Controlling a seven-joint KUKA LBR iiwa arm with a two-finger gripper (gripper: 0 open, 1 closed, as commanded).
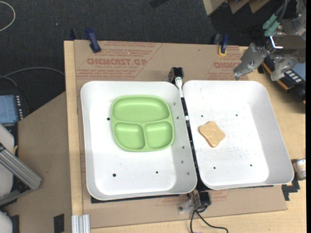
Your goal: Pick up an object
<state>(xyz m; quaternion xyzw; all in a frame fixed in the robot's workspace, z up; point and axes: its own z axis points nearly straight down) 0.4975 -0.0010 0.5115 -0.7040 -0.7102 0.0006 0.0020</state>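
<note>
Camera view, left to right: left bin [97, 169] holds a green divided plate [142, 123], sitting flat in the upper-middle part. Right bin [262, 144] has one tan cookie-like piece [212, 133] lying flat near its left side, close to the divider between bins. Gripper [250, 62] sits above the right bin's top-right corner, outside the rim, well apart from the tan piece. Grip state: can't tell.
</note>
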